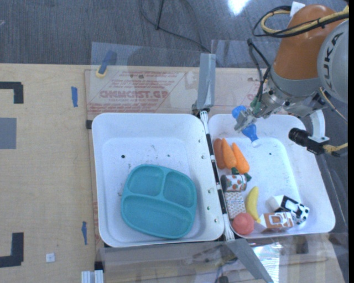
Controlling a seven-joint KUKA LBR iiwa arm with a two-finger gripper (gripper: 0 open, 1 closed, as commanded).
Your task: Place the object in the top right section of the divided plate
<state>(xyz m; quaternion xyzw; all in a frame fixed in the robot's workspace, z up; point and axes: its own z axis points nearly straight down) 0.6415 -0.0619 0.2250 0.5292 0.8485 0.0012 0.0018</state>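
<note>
Teal divided plate (159, 202) lies flat in the left bin (105, 166).

My tabletop (44, 166) is pale wood with blue tape (74, 96) and black marks (14, 92); beyond lies grey floor (83, 22) (one bright glare spot (238, 5)).

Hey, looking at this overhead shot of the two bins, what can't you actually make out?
- Gripper: too small and blurred to tell open from shut, or whether it grips the blue object below it.
- Label on the small can: too small to read.
- Black-and-white toy: too small to identify.
- Arm: cut off by the camera view's right edge.
</note>
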